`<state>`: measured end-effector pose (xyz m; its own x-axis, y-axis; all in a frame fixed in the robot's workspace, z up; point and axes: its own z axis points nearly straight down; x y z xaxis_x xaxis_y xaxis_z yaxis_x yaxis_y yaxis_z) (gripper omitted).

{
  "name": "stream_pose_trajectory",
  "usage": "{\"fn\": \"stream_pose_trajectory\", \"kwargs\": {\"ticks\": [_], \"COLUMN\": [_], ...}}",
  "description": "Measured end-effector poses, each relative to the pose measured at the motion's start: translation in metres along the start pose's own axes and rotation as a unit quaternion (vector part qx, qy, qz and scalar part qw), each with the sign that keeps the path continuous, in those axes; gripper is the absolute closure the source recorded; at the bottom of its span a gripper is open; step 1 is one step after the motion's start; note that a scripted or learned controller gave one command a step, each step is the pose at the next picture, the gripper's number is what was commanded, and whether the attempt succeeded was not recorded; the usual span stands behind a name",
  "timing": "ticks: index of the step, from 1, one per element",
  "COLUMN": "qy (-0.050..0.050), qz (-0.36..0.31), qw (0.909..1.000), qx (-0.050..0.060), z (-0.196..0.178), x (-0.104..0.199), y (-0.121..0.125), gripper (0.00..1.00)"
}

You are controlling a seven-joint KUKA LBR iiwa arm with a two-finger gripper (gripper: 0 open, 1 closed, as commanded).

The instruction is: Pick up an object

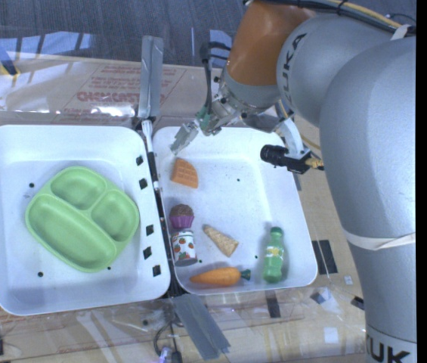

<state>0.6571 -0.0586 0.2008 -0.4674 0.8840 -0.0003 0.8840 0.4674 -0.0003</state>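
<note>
Overhead, the end effector (185,137) is seen poised above the 11 o'clock corner of the right bin (289,203); whether it is spread or pressed together cannot be told, and nothing is seen pinched in it. Just below it, toward 6 o'clock, an orange wedge (184,173) lies. Further toward 6 o'clock a cupcake (181,216), small can (184,247), carrot (217,277) and green bottle (274,255) are found. A green divided plate (81,217) is held in the left bin (17,278).
</note>
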Motion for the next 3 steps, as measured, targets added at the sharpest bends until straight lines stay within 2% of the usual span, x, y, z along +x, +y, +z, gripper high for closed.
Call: {"fn": "stream_pose_trajectory", "kwargs": {"ticks": [1, 2, 3], "qy": [0.001, 0.0, 0.0], "qz": [-0.019, -0.068, -0.094], "qw": [0.9998, 0.9977, 0.9956], "qx": [0.001, 0.0, 0.001], "z": [0.009, 0.009, 0.078], "x": [0.059, 0.017, -0.021], "y": [-0.028, -0.035, -0.05], "gripper": [0.0, 0.0, 0.0]}}
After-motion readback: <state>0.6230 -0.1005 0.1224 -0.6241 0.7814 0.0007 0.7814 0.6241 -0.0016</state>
